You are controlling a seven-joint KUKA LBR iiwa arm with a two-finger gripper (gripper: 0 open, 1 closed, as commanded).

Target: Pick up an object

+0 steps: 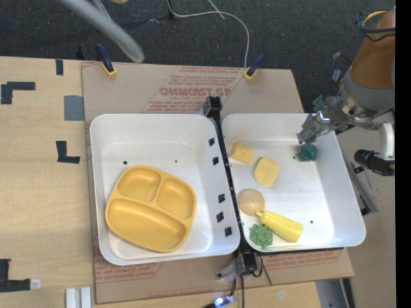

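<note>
A yellow divided plate (151, 208) fills most of the left bin (103, 140), three compartments facing up, while the right bin (334, 197) carries a scatter of play food. A pale yellow wedge (242, 153) lies near the black divider strip (221, 172) where the two bins meet; a rounded yellow piece (266, 171) sits just beside it toward the bin's middle. Lower down, a tan ball (251, 201) rests against the inner wall, with a yellow bottle-shaped toy (280, 226) lying tilted just below it and a green leafy piece (261, 235) touching the bottle's near end. Both bins stand on a cardboard sheet (186, 92) held by two blue-and-yellow clamps (106, 63) at its far edge.

The gripper (313, 128), reaching in from the right on the grey arm with its orange band (372, 59), hangs over the far right corner of the right bin. A small dark green object (309, 152) lies on the bin floor just below and beside the fingertips, close to the right wall and well apart from the other toys; nothing stands between it and the tool. Whether the fingers are apart or together cannot be told from this angle, and contact with the green object cannot be made out
</note>
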